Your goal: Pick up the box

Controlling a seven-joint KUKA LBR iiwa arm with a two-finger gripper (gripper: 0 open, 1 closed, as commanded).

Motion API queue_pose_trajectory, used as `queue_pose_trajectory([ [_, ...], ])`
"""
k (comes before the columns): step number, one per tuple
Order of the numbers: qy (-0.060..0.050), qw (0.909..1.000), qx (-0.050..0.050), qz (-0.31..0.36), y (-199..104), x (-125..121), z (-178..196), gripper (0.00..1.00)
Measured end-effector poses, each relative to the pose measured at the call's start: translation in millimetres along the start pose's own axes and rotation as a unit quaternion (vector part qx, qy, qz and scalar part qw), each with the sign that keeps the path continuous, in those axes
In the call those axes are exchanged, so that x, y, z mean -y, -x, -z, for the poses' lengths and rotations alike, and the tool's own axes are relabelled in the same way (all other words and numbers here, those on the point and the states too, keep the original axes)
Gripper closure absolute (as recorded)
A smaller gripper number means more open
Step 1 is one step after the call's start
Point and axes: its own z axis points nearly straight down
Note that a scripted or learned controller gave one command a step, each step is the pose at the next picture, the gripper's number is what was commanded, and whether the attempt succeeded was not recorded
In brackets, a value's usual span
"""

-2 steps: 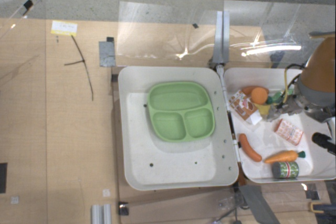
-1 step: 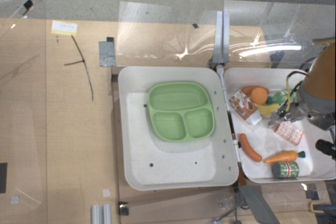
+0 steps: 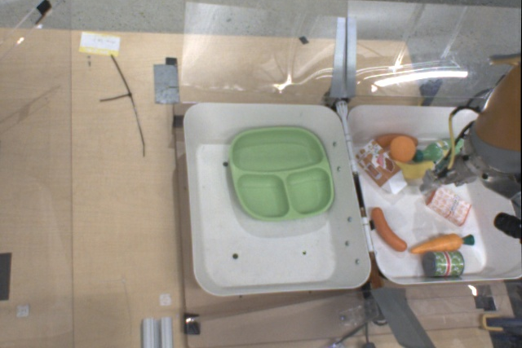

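A small brown and red printed box (image 3: 377, 161) lies in the right bin (image 3: 408, 122), close to its left wall. Beside it rests an orange (image 3: 401, 148). My gripper (image 3: 451, 169) hangs low over the middle of the right bin, under the grey and orange arm (image 3: 497, 134) that enters from the right. It is to the right of the box, apart from it, just above a pink and white packet (image 3: 449, 205). Nothing shows held in it.
The right bin also holds a yellow item (image 3: 416, 169), a green item (image 3: 432, 151), a red sausage (image 3: 388, 229), a carrot (image 3: 440, 243) and a green can (image 3: 443, 263). A green divided plate (image 3: 281, 174) lies in the left bin (image 3: 212, 257).
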Motion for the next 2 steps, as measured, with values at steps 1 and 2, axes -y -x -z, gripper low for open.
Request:
queue_pose_trajectory([
  [1,0.0,0.9959,-0.001,0.09,-53.0,-19.2,137.3,1.0],
  [2,-0.001,0.9959,-0.001,0.09,-52.9,-18.9,137.0,0.0],
])
